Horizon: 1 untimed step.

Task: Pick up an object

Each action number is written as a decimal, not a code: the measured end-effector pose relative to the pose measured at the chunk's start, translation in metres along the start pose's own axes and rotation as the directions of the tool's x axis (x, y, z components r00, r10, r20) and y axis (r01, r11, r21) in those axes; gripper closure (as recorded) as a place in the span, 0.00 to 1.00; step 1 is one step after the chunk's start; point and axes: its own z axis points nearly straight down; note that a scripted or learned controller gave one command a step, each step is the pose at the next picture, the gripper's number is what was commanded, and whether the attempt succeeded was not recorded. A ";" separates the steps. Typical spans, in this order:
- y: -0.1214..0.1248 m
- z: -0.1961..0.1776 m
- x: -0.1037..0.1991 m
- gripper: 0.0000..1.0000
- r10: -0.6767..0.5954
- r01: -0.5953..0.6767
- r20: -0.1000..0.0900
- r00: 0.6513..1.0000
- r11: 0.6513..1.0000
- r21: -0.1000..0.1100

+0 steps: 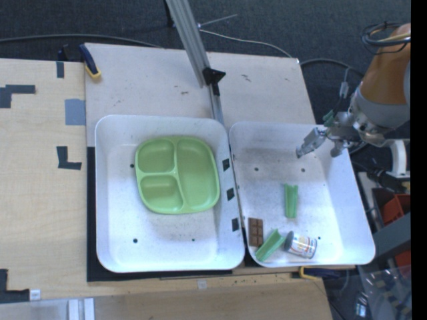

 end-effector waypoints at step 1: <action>0.000 0.000 0.000 0.00 0.000 0.000 0.000 1.000 1.000 0.000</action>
